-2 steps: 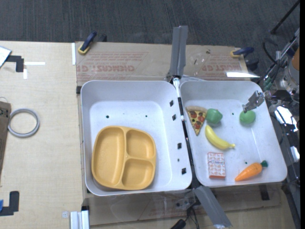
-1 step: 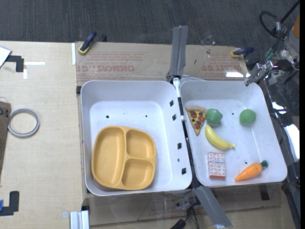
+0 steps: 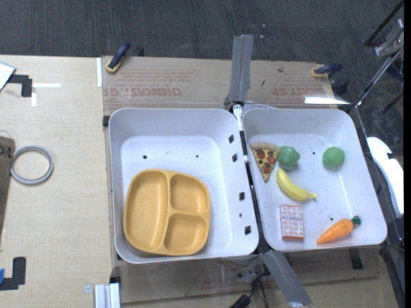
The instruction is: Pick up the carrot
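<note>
Near front right corner of right white bin [image 3: 359, 133]: orange plastic carrot with green top [image 3: 335, 231], lying untouched beside small red-white carton [image 3: 292, 222]. My claw's state: cannot tell. Pick not begun; approach, grasp, lift all outstanding.

A robotics lab bench: two shallow white plastic bins [image 3: 176, 124] clamped over brown cardboard [image 3: 167, 82], a pale wooden tabletop [image 3: 58, 236] with a grey tape roll [image 3: 30, 165], dark carpet [image 3: 160, 11].
</note>
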